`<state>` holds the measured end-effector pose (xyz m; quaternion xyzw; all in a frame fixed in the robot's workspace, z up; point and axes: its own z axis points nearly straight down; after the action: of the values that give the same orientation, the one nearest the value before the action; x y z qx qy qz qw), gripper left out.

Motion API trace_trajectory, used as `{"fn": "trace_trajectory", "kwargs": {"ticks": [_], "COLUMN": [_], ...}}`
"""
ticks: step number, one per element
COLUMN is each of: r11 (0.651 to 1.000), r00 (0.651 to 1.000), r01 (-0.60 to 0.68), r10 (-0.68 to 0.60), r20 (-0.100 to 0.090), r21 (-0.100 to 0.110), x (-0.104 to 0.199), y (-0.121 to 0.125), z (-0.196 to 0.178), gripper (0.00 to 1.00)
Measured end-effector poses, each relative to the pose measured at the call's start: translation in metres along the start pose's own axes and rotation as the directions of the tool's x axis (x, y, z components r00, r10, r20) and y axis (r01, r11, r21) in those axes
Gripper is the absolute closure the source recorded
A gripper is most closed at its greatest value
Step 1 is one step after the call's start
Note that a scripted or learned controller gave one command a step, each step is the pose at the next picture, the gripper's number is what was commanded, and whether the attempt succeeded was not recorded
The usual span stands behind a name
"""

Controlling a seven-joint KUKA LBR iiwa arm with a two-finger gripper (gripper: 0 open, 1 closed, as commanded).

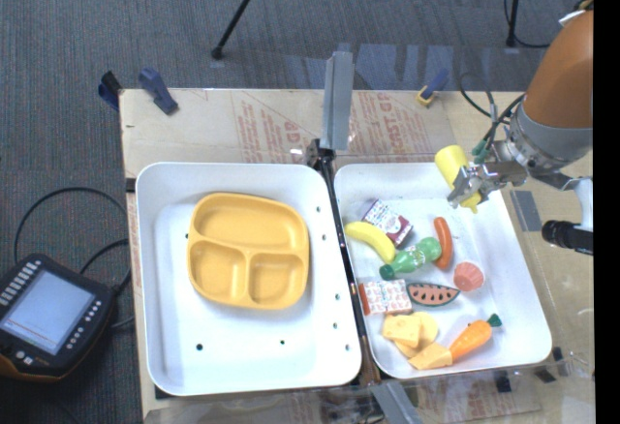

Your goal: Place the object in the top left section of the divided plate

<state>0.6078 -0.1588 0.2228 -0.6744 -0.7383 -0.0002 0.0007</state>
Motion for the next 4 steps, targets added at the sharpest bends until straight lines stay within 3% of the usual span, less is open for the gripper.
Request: {"fn": "trace_trajectory", "kwargs": {"ticks": [1,2,3,4], "r11": [0.992,0.985,0.964,0.837], "r00": [0.992,0.985,0.964,0.837], "r01": [0.126,0.171,0.265,0.547], "r10": [-0.126,-0.171,-0.265,-0.547], "r20": [0.003,-0.003,0.0,0.0], "r21": [-0.009,0.01,0.003,0.002], "x": [0.047,0.106,0.125,0.233], "y": [-0.004,-0.012,-0.031,-0.09], "z": [-0.084,0.02,-0.003,-0.04], "gripper": [1.0,1.0,1.0,1.0]}}
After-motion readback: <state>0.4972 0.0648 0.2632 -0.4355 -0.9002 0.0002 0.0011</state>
